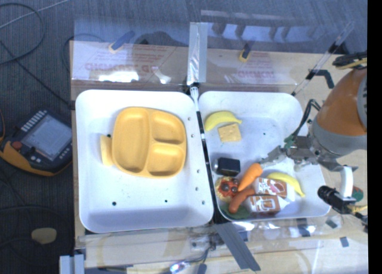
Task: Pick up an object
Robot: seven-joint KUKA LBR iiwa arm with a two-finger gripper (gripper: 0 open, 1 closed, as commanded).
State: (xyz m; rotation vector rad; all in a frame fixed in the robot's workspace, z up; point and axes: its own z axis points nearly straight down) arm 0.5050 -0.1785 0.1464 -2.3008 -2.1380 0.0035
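Observation:
The right bin (280, 101) holds several items. A yellow banana (221, 119) and a tan square piece (229, 132) lie at its back left. A small black block (228, 166) sits near the left wall. At the front lie an orange carrot (248, 180), a red toy piece (225, 188), a second banana (285, 182) and a brown carton (265, 203). My gripper (285, 150) hangs low over the bin's right half, just above and right of the carrot and second banana. Nothing is visibly held in it.
The left bin (86, 165) holds a yellow divided plate (149, 141) with a pale yellow piece (105, 150) at its left edge. Clear plastic panels (197, 52) stand behind both bins. A control pendant (42, 141) lies on the floor at left.

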